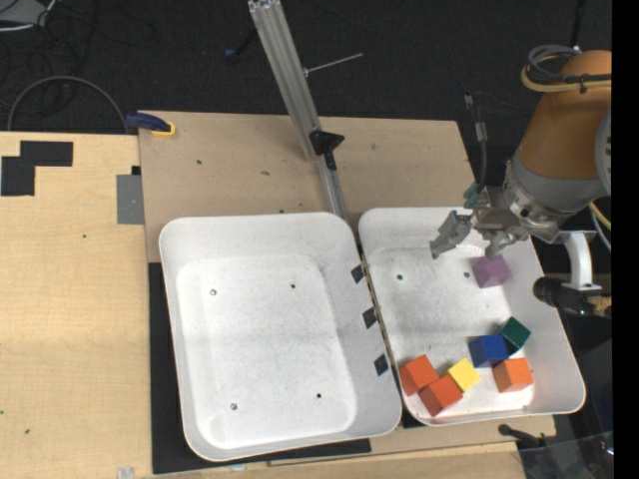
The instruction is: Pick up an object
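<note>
My gripper (pixel 473 239) hangs over the back part of the right bin (pixel 419 230), its fingers spread open with nothing between them. A purple block (pixel 490 270) lies on the bin floor just in front of and to the right of the fingertips. Near the bin's front lie two orange blocks (pixel 419 371) (pixel 440 395), a yellow block (pixel 463 374), a blue block (pixel 488 350), a green block (pixel 515 332) and a third orange block (pixel 512 374), packed closely together.
The left bin (pixel 190 242) sits beside the right one, with small black clips (pixel 369 317) along the shared edge. A slanted aluminium bar (pixel 295 88) rises behind the bins. The wooden bench (pixel 70 267) spreads to the left.
</note>
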